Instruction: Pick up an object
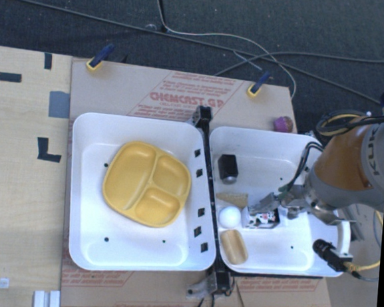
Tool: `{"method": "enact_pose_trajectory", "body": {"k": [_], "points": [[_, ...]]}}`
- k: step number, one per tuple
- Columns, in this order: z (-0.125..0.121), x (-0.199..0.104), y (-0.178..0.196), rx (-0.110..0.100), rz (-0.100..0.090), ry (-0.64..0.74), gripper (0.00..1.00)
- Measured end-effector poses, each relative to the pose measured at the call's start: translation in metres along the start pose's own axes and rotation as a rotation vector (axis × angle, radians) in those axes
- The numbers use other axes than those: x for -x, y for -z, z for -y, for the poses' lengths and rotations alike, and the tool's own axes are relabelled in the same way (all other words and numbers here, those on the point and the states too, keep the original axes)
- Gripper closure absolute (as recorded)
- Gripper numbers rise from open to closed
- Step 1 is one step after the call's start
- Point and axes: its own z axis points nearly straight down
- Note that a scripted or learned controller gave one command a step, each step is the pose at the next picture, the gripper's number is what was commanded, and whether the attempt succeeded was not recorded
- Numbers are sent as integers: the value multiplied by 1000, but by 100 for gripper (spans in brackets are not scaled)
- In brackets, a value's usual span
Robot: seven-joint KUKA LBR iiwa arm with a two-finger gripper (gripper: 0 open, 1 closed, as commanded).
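**Reaching Down Into the Right Bin**

I am hanging my gripper (265, 215) low inside the right bin (293, 146). I cannot tell how my jaws are standing. A white ball (229, 217) is sitting just beside me. A tan block (233, 246) is lying near the ball. A black thing (227, 167) is sitting farther off. A yellow tray (148, 183) is lying in the left bin (83, 173).

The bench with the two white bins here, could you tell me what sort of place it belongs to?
Probably a robotics lab's grasping test station: a KUKA arm reaches over two clamped white bins holding odd test items, a yellow divided tray and a white ball, with cables trailing behind.
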Motion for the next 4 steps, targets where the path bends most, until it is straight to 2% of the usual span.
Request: {"method": "enact_pose_trajectory", "body": {"k": [1, 2, 3, 4], "points": [[-3, 2, 12, 8, 4, -3, 100], [-2, -3, 54, -7, 1, -1, 100], [-1, -10, 99, -6, 1, -1, 100], [-2, -11, 117, -8, 1, -1, 100]]}}
